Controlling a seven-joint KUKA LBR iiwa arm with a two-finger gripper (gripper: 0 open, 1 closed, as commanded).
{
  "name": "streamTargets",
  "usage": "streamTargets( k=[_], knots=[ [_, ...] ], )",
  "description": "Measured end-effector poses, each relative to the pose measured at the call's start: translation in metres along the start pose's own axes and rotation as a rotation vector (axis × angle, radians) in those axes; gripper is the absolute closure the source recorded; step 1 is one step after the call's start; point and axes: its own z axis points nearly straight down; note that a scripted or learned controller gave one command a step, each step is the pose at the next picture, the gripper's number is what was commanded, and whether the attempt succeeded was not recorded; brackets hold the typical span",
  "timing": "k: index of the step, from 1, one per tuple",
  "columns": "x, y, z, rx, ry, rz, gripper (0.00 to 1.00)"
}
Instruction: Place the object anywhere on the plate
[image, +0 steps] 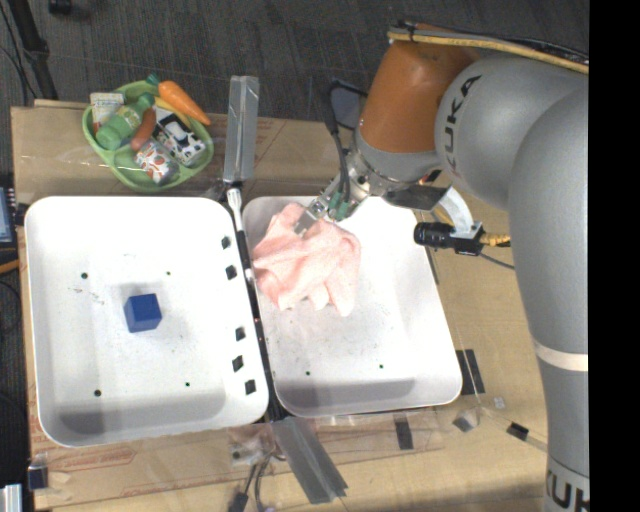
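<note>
On a cardboard-topped bench, the pink cloth (305, 265) lies crumpled in the right bin (400, 340), with the gripper (322, 212) at its upper edge, apparently pinching a fold. It looks light and limp, so a bunched ridge should give the surest hold.

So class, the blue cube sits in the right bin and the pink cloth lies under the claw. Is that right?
Not quite. The camera view shows the blue cube in the left bin, not the right bin. The pink cloth does lie under the claw.
</note>
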Motion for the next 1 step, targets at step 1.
streamTargets(
  k=[1],
  knots=[
    [0.0485,0.0315,-0.0047,0.000,-0.001,-0.404,1.00]
  ],
)
